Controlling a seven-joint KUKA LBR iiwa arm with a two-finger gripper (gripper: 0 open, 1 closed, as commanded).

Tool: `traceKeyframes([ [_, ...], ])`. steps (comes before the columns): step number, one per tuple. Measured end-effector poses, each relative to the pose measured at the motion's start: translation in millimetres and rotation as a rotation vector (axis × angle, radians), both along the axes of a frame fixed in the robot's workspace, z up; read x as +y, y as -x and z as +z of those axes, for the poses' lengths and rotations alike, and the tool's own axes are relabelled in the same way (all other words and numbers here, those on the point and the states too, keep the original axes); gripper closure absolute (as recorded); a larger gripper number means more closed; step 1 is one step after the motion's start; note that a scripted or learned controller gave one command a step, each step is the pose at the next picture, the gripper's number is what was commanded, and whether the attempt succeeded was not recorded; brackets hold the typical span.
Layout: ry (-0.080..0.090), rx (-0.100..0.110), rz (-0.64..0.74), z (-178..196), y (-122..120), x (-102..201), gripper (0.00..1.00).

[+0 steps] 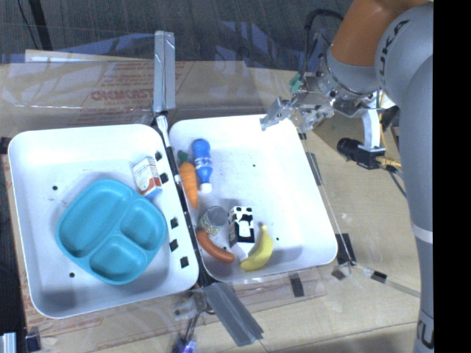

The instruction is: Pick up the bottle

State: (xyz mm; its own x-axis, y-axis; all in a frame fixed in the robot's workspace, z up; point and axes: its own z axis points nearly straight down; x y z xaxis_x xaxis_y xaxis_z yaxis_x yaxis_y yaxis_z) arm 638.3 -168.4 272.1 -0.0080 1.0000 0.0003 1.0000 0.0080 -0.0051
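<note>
Gripper hovers at the right bin's one o'clock corner — finger spacing indeterminate; bottle lies at ten o'clock, ungrasped.

The two bins look like smooth white plastic, a bit shiny. The blue plate is smooth plastic too, and dull. The bottle is shiny blue plastic with a white cap. The banana and carrot look like smooth toy plastic. The bench looks like pale wood. The arm is smooth grey with a shiny orange band.
</note>
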Motion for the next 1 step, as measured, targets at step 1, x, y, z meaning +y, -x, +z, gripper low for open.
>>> traceKeyframes([
  [1,0.0,0.001,0.088,-106.4,-17.8,70.1,0.0],
])
